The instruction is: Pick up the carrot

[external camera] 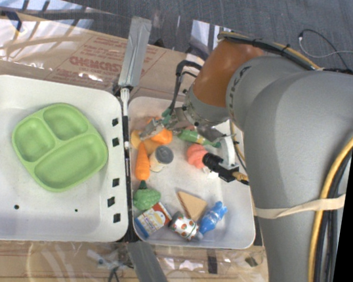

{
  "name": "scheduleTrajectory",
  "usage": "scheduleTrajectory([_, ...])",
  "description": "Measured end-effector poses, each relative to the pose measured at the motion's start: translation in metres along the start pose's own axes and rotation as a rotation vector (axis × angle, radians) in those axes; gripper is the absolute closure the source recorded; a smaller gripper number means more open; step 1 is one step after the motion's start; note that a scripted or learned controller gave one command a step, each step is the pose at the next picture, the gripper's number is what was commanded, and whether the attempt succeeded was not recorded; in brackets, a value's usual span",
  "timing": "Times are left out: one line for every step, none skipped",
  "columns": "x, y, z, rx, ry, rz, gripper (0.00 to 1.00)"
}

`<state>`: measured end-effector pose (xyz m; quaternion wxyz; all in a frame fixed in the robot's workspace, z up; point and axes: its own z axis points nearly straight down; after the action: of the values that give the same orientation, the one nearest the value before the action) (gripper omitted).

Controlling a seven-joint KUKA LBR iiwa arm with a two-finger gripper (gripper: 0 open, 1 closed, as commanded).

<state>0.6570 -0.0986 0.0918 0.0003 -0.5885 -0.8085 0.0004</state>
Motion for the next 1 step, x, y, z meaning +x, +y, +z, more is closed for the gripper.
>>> scheduleTrajectory([0.0295, 0.0098, -0.1016, -0.003, -0.002, -0.232, 0.00])
